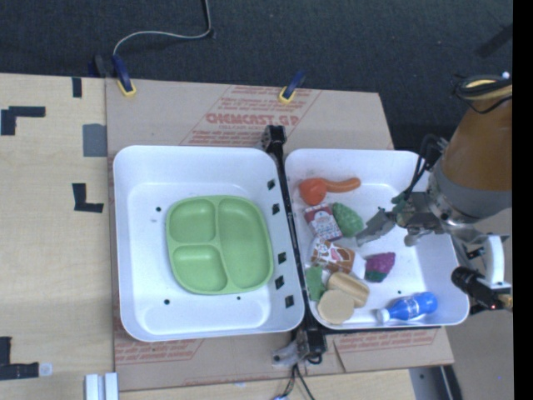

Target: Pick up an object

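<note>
White plastic bins are seen side by side on the bench (50, 223), clipped along their shared edge, presumably so that neither can slide while the arm works. In the left bin (137, 173) a green divided plate (221, 244) is laid flat by itself. In the right bin (433, 307) the things to be picked are crowded toward the left wall: an orange ladle-like toy (321, 188) at the top, a green lump (348, 220) and a red packet (321, 220) below it, a purple piece (380, 265) near the middle, a tan bread-like piece (341, 297) at the bottom, and a blue bottle (410, 307) lying on its side along the lower wall. The claw (385, 223) is held low over the middle of this bin, just beside the green lump and above the purple piece, and nothing is seen between its fingers; whether they are apart or together cannot be told, since they are dark and blurred. The small items under the red packet are too jumbled to be named.
</note>
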Robot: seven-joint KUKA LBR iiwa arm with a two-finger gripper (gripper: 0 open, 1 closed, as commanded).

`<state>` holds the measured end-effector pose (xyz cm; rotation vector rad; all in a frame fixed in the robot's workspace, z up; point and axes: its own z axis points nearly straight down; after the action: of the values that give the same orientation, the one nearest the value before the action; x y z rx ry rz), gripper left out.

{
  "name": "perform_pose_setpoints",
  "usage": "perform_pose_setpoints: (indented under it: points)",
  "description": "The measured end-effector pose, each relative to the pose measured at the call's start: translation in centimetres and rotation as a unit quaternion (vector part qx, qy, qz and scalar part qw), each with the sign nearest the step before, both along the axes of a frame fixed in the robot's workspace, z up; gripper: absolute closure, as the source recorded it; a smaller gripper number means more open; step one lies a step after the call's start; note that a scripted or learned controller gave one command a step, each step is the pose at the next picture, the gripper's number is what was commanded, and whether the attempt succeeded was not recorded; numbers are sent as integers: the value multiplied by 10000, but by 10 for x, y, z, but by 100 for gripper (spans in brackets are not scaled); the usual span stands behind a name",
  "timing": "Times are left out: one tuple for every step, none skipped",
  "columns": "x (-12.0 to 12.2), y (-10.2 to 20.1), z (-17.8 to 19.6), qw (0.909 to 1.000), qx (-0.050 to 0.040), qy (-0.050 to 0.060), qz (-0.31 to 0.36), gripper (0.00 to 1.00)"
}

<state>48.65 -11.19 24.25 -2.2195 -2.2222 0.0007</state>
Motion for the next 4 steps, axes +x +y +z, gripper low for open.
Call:
perform_pose_setpoints:
  points:
    - [36, 44, -59, 10000, 1, 7, 1, 0]
    - [88, 76, -59, 10000, 0, 5, 4, 0]
    - [130, 47, -59, 10000, -5, 0, -1, 0]
    - [169, 10, -152, 10000, -9, 6, -5, 0]
